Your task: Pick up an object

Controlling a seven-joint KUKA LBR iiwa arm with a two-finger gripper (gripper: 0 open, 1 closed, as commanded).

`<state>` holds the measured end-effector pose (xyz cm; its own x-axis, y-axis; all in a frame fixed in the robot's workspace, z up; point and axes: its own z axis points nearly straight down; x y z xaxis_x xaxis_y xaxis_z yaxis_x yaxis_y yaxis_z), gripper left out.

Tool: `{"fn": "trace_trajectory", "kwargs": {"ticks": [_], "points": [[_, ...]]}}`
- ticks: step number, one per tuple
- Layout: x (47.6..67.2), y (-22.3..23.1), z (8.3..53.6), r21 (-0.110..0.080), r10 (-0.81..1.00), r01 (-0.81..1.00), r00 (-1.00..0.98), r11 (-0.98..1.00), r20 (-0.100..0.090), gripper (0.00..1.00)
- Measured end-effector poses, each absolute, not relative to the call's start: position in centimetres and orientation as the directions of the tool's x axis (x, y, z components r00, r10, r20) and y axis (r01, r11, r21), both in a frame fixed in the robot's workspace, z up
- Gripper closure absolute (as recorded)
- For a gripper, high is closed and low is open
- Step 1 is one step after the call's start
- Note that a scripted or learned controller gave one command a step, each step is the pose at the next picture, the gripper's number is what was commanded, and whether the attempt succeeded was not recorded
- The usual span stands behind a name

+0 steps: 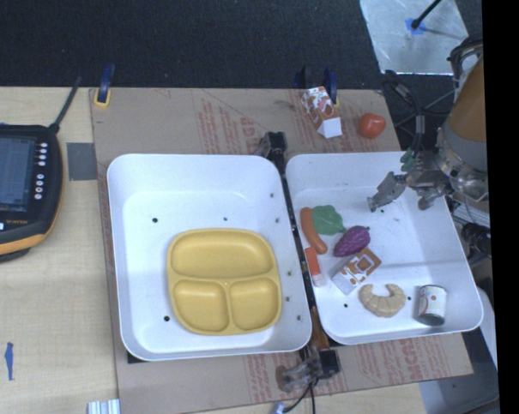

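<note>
Over right bin (pixel 415 238), gripper (pixel 405 191) open-fingered

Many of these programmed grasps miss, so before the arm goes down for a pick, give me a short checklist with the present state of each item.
1. Hand above the right bin, not outside it: ok.
2. Hand free of any object: ok, nothing sits between its fingers.
3. Fingers spread for a grasp: ok, they look apart.
4. Object directly beneath the hand: not ok, it hangs over bare bin floor.
5. Targets within the same bin: ok; purple piece, croissant and can lie lower in it.
6. Targets well separated: not ok for the purple piece, which lies close to the small carton.
</note>
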<state>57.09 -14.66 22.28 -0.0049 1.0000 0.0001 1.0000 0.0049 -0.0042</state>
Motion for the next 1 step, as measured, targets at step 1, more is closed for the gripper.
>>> {"fn": "trace_trajectory", "kwargs": {"ticks": [1], "points": [[56.85,-12.86,9.51,-0.007,1.000,1.000,-0.006,0.006,0.000,0.00]]}}
